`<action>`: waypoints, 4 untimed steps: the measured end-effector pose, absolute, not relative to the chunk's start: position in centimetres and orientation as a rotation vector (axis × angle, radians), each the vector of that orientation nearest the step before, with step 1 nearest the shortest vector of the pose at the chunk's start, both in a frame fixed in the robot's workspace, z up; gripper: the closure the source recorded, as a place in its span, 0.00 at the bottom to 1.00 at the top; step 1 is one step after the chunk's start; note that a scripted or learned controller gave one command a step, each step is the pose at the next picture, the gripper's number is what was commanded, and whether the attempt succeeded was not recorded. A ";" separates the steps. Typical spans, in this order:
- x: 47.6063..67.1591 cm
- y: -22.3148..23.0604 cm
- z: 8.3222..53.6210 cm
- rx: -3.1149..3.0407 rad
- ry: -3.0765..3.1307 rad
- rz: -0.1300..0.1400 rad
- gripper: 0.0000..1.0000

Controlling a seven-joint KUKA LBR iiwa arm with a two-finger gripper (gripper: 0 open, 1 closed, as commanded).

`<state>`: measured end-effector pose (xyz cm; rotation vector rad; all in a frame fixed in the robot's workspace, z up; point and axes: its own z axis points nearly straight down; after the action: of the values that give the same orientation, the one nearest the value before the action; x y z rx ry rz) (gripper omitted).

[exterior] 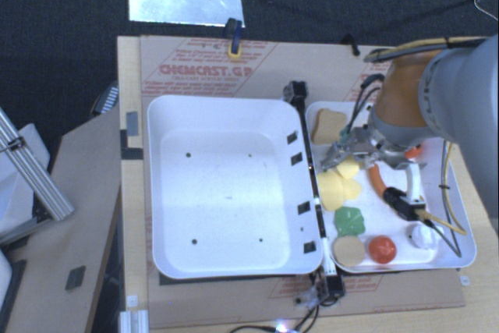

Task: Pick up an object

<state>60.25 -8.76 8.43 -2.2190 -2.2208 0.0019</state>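
The pale yellow, soft lumpy toy piece [341,185] lies in the right-hand shallow white bin [460,234], against its left wall. We see the claw [345,151] directly above this piece's far end, low and apparently touching it; whether it is spread or pinching we cannot tell. The piece's long axis runs from the claw toward the near rim. Nearer than the yellow piece lie a green crumpled item [349,221], a tan disc [349,249] and a red round tomato-like ball [382,248]; an orange carrot-shaped stick [376,179] lies right of it. The left-hand white bin [226,183] sits alongside on the desk [203,70].
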 end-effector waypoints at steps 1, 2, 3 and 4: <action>65.8 -9.2 8.6 -2.219 -2.231 -0.005 0.00; 60.1 -9.2 8.4 -2.219 -2.220 0.002 0.00; 62.9 -8.3 8.5 -2.218 -2.229 -0.005 0.00; 62.9 -8.4 9.6 -2.218 -2.229 -0.005 1.00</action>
<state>62.86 -8.36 9.59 -2.2179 -2.2289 -0.0052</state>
